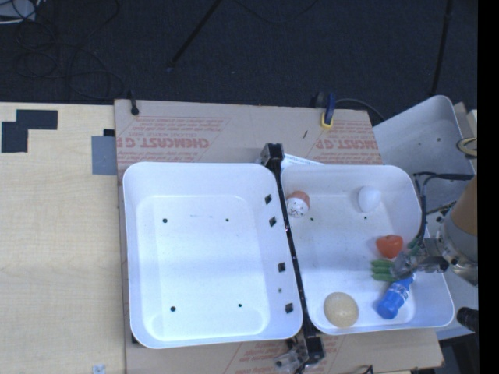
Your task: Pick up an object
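The right bin (421, 201) holds several objects. A small speckled ball (297, 204) lies by the divider, and a white ball (369, 199) sits towards the back. Near the right wall lie an orange-red piece (389, 245), a green piece (381, 269), a blue bottle (394, 298) and, at the front, a cream ball (341, 308). My gripper (410, 264) reaches in low over the right wall. Its tip is beside the green piece and just above the top of the blue bottle. Nothing is visibly lifted.
The left bin (132, 209) stands beside the right one, with a black divider strip (281, 240) between them. Both rest on a cardboard sheet (195, 135). Cables and the arm's body (468, 232) crowd the right edge.
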